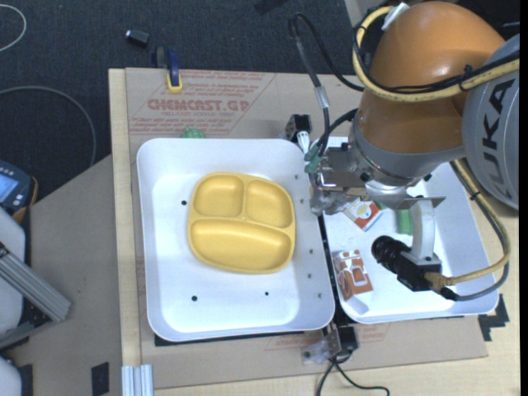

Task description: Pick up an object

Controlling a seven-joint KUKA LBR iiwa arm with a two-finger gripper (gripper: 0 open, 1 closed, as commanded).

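Note:
The arm's orange-banded wrist (421,64) hangs over the right bin (470,295) and hides much of its floor. The gripper (337,195) reaches down at the right bin's left wall, close to the divider between the bins. Just right of it lies a small white and orange packet (364,214). A green object (406,220) peeks out from behind the arm. A brown and orange packet (353,273) rests near the bin's front left. In the left bin (165,295) lies a yellow divided plate (242,221).
A black cylindrical part (404,264) on a white bracket, with a yellow cable, hangs from the arm over the right bin. Both bins sit on a cardboard sheet (206,97). Cables run along the back edge near a blue clamp (172,66).

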